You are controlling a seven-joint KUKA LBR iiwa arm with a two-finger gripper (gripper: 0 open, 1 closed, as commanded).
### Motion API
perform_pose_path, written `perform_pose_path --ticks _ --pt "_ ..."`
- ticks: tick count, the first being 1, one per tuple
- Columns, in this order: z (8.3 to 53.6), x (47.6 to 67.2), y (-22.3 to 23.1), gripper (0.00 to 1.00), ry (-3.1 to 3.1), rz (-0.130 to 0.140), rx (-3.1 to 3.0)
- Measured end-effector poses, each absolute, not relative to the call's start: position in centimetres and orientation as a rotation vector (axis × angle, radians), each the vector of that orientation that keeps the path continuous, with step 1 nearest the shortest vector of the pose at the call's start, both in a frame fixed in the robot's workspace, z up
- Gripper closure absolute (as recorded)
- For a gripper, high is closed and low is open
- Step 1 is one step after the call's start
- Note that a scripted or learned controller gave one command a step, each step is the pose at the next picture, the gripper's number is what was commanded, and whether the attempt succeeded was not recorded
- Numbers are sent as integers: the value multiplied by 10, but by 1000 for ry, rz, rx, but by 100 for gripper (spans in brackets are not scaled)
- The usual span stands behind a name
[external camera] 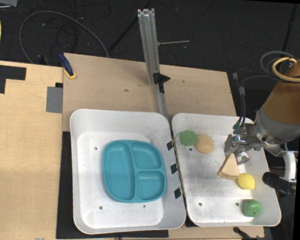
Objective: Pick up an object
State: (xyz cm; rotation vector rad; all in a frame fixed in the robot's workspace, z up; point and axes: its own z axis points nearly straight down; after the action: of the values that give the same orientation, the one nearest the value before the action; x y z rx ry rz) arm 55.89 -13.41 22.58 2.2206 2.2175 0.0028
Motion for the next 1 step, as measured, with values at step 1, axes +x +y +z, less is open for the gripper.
perform_pose_path --ticks 1 --pt "261 560 -135 100 2221 2 2219"
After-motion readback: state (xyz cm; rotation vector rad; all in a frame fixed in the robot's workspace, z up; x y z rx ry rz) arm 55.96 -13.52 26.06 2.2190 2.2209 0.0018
